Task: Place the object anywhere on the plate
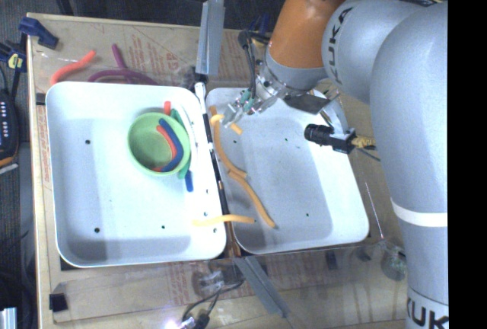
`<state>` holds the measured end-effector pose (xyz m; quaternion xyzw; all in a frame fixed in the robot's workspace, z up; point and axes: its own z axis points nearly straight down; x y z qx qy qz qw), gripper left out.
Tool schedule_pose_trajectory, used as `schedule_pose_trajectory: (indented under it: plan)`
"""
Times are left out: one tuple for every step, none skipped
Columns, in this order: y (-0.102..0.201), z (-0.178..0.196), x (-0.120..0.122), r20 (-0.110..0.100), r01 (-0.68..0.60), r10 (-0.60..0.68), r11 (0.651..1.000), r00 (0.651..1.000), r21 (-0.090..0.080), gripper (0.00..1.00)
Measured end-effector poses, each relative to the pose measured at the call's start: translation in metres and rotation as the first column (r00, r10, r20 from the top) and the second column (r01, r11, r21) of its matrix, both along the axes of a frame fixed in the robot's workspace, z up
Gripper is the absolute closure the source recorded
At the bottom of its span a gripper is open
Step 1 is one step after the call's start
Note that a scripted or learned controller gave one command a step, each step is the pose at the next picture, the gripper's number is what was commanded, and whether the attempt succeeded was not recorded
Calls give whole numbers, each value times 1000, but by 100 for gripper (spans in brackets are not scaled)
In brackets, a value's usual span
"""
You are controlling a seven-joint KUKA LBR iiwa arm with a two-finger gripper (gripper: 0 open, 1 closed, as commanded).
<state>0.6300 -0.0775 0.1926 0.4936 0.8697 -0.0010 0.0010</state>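
Observation:
A green plate lies in the left bin, right of its middle. On the plate rest a curved red piece and a curved blue piece. My gripper hangs low over the far left corner of the right bin. Just below it lie a small orange piece and a long orange strip along the bin's left wall. Another orange strip bridges the rims of both bins at the front. Whether the gripper holds anything cannot be made out.
A short blue piece lies at the plate's front right edge. Purple and red cords lie on the bench behind the left bin. A metal bar stands behind the gap between the bins. The arm's black connector overhangs the right bin.

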Motion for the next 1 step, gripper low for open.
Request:
schedule_pose_trajectory:
  plan:
    - [0,0,0,0,-1,1,1000,1000,0,0]
